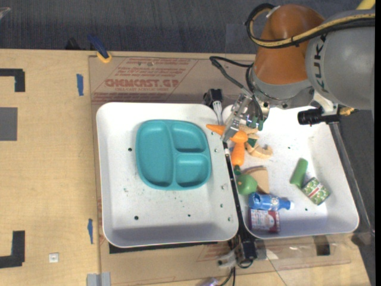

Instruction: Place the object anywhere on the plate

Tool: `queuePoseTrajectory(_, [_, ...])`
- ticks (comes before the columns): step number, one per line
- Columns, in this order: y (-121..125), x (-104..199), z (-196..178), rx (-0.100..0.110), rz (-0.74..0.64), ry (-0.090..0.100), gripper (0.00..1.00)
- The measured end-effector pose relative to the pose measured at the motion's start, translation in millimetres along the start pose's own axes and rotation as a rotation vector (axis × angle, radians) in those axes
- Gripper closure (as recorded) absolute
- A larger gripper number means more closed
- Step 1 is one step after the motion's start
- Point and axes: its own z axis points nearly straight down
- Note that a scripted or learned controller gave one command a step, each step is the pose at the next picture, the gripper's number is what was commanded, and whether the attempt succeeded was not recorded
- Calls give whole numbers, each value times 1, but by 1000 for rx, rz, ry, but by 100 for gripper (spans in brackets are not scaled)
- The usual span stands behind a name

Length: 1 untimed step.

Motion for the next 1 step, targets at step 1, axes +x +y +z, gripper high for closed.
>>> queuePoseTrajectory(1, [55,46,-25,-1,151,0,100])
